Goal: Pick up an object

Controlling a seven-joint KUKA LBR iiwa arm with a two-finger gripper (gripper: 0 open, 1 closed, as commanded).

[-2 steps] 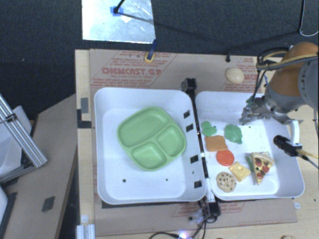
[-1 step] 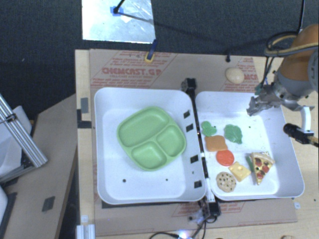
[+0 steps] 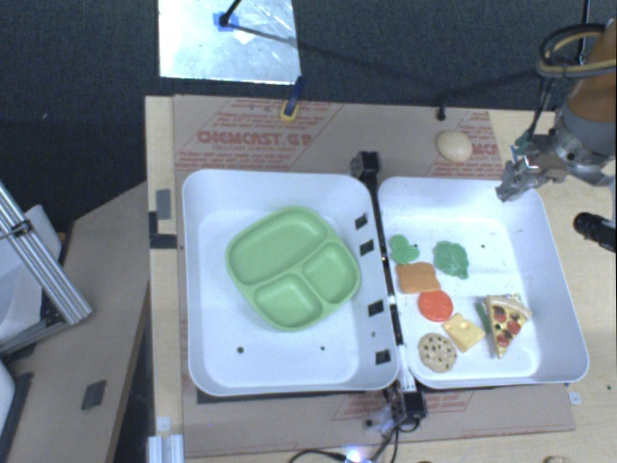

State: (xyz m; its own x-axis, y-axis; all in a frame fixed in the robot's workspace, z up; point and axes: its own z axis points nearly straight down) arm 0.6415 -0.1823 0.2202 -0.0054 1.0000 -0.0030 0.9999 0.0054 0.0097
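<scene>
Grey metal tool poised over the far right corner of the right bin, jaw state impossible to tell, nothing seen between the fingers. Down and left of it, well apart, in that bin: green leaf, green piece, orange slab, red disc, cheese wedge, cookie, pizza slice. Green divided tray in the left bin. Pale egg on the desk beyond.

Tabletop light wood, a printed cardboard sheet laid flat on it; two white bins on the sheet, left bin touching right bin; beige egg-shaped object on cardboard just behind the right bin
</scene>
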